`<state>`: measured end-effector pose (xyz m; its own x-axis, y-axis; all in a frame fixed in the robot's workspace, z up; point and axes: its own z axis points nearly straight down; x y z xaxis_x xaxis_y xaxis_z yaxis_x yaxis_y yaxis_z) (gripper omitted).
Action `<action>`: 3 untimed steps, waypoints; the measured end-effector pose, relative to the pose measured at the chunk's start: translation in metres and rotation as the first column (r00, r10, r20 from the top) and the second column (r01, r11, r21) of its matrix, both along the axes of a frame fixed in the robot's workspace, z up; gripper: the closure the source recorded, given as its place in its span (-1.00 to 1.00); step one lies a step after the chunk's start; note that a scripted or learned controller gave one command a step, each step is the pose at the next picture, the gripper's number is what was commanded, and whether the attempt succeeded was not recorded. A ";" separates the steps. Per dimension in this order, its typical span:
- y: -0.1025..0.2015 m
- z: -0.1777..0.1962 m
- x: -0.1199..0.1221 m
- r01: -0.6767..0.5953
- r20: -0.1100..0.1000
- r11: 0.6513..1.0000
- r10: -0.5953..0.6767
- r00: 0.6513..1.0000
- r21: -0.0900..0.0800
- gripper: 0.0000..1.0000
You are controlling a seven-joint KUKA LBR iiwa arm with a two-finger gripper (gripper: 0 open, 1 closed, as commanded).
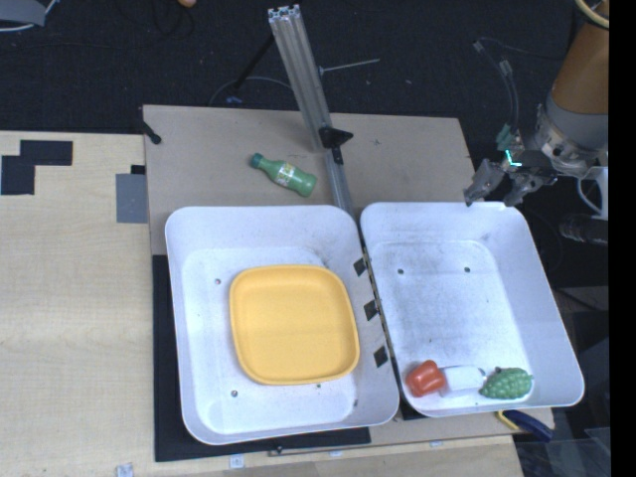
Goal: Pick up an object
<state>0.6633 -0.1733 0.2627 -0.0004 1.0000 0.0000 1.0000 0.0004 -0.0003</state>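
Observation:
A yellow square plate (294, 323) lies in the left bin (189, 266). In the right bin (527, 266), near its front edge, sit a red pepper-like toy (425, 377), a small white object (463, 377) and a green bumpy toy (506, 384). A green bottle (284, 174) lies on the bench behind the left bin. My gripper (494, 185) hangs over the back right corner of the right bin, far from the toys, with nothing visibly between its fingers.
A metal rail (310, 87) slants across the bench behind the bins. Black clips (370, 309) sit on the seam between the bins. Cables run on the dark floor at the back.

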 end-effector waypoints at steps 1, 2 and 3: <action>0.000 0.000 0.000 0.000 0.000 1.000 0.000 1.000 0.000 -1.00; -0.001 -0.043 0.001 -0.001 -0.003 1.000 0.001 1.000 0.001 -1.00; 0.001 -0.107 0.002 -0.001 -0.005 1.000 0.001 1.000 0.001 -1.00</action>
